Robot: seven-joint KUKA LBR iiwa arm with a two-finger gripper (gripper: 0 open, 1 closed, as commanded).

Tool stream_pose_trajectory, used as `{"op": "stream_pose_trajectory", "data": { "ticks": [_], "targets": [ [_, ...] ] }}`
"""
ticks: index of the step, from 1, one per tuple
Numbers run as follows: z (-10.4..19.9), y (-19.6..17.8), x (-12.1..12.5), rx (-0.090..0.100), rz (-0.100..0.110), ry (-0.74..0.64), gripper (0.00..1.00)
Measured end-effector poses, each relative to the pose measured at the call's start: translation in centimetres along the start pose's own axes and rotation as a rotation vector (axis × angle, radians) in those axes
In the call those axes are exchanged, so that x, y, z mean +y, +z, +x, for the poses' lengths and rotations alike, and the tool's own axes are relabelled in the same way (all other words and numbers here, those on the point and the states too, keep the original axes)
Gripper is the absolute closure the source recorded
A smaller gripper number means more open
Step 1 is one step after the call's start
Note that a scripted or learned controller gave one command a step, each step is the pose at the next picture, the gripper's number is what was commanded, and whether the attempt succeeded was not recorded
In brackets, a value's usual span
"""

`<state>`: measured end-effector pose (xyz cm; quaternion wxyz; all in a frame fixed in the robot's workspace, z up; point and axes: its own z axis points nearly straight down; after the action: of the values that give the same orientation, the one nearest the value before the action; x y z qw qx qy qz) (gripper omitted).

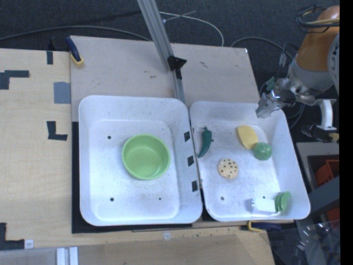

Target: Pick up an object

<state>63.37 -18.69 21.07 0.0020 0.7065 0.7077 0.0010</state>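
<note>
Two shallow white bins sit side by side on the bench: the left bin (88,164) holds a green bowl (145,157), the right bin (295,173) several small objects. The gripper (267,107) hovers over the right bin's rim at about 1 o'clock; whether it is released or clenched cannot be told. The yellow piece (247,136) lies near the gripper at its 7 o'clock, with the green ball (262,150) touching it, the cookie (227,169) farther off, and the green pepper (206,142) at 9 o'clock.

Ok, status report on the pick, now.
Gripper at right bin's far rim, holding nothing seen. Nearest: yellow piece, green ball. Nothing between.
</note>
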Motion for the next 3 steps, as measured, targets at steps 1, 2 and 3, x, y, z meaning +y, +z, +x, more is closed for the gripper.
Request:
{"op": "stream_pose_trajectory", "data": {
  "ticks": [1, 2, 3],
  "targets": [
    [-0.6, -6.1, -0.3, 0.0, 0.0, 0.0, 1.0],
    [-0.5, -6.2, -0.3, 0.001, 0.005, 0.001, 1.0],
    [4.2, -6.3, -0.6, 0.002, 0.005, -0.003, 1.0]
  ]
}}
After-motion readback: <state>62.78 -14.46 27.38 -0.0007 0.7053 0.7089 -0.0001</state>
